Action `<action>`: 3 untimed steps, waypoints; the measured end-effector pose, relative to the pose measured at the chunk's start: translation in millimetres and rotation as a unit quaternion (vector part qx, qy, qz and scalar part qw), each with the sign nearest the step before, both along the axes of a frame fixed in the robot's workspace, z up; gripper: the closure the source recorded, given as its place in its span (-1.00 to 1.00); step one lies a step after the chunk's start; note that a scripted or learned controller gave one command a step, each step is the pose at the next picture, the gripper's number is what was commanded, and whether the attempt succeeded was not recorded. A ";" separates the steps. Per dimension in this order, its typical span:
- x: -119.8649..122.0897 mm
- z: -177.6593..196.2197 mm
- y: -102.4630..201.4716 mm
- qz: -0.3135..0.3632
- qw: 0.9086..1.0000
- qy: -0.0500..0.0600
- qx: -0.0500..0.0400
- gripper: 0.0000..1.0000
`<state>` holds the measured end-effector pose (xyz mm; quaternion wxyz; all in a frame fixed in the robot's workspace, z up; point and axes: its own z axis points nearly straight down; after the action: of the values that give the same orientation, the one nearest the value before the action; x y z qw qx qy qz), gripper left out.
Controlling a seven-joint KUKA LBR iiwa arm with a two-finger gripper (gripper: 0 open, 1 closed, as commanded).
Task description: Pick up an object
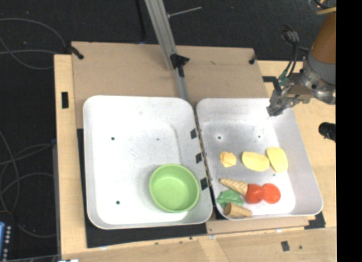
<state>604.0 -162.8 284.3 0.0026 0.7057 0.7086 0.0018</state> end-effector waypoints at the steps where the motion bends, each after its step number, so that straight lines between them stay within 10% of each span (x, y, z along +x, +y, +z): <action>1: -4.0 -11.5 60.1 0.001 1.000 0.003 0.000 1.00; 3: -16.9 -10.5 156.0 0.001 1.000 0.003 0.001 1.00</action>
<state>587.1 -6.8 273.8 -0.0004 0.7046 0.7096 0.0003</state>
